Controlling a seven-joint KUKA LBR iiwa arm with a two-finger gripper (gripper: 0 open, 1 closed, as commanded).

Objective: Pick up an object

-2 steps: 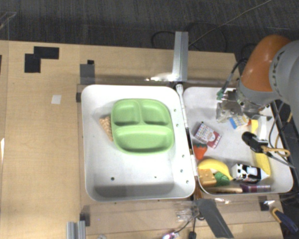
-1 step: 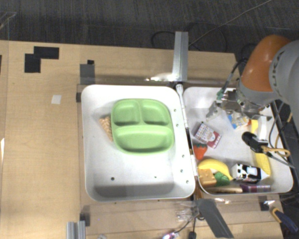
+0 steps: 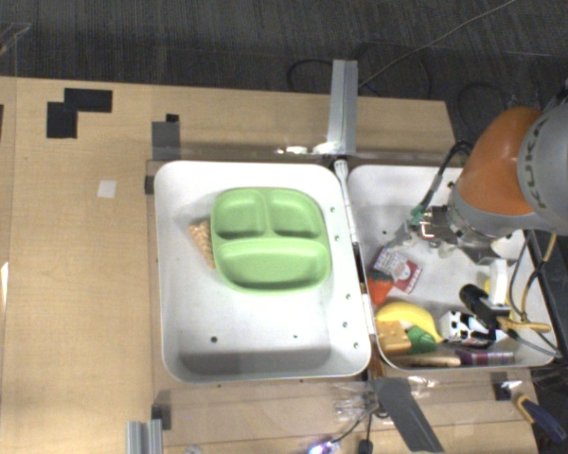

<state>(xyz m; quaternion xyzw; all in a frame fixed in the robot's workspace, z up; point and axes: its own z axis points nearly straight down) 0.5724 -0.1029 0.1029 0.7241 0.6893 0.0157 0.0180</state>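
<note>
No legible text, brand, number or sign can be made out. Print is seen on a small red-and-white packet just right of the green divided plate, across the bin wall, but it is too small and blurred to be read.

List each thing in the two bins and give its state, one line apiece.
green divided plate: right side up, flat in the left bin.
tan item: partly tucked under the plate's left edge.
red and white packet: lying flat in the right bin.
yellow toy: resting against the near wall.
tool: low over the right bin, above the packet.
</note>
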